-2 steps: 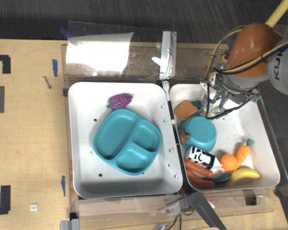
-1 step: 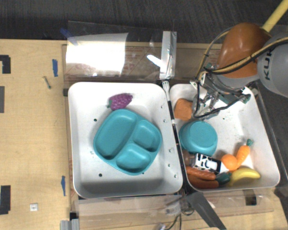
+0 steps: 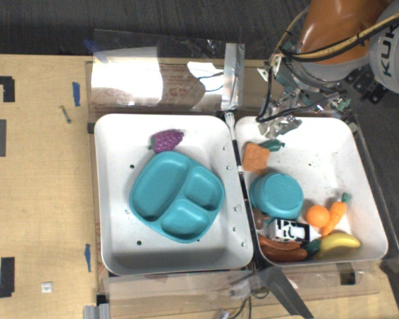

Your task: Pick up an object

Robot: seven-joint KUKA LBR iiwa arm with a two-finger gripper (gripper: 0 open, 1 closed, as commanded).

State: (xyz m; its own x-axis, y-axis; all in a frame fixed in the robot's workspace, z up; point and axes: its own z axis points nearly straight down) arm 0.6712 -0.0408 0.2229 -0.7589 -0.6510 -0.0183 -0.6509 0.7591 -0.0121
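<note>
Camera view shows the tool (image 3: 277,126), whose state I cannot tell, above an orange wedge (image 3: 256,157), probably light, stiff plastic, best pinched across its flat sides.

Two shallow white bins side by side: left bin (image 3: 113,178) holding a teal three-compartment plastic tray (image 3: 177,197) with a purple toy grape bunch (image 3: 166,139) touching its far edge. In the right bin (image 3: 366,171), a teal round bowl (image 3: 276,195), an orange wedge-shaped block (image 3: 256,157), a toy orange (image 3: 317,215), carrot (image 3: 336,214), yellow banana (image 3: 339,242) and brown sausage (image 3: 281,249). Above that bin's far edge, the grey arm's gripper (image 3: 277,126).
</note>
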